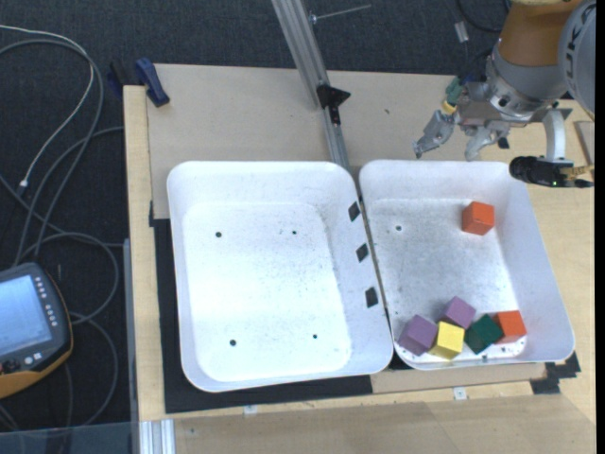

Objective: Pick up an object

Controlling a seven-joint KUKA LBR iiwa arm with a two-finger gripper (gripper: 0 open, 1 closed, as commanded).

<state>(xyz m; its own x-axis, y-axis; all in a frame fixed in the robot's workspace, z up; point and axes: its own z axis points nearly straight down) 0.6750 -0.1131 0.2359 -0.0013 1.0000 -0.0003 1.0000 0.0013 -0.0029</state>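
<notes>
The right bin [529,253] holds several small blocks. An orange block [478,218] lies alone near its far right side. Along the near edge sit two purple blocks [418,334] [460,311], a yellow block [450,339], a green block [484,333] and a second orange block [510,324]. My gripper [456,140] hangs above the far rim of the right bin, well behind the lone orange block. Its fingers are spread apart with nothing between them.
The left bin [189,253] lies beside the right one. A slanted metal rail [307,55] runs from the top down to the gap between the bins. A blue clamp [151,81] sits at the bench's far left corner. A pendant [28,329] and cables lie left of the bench.
</notes>
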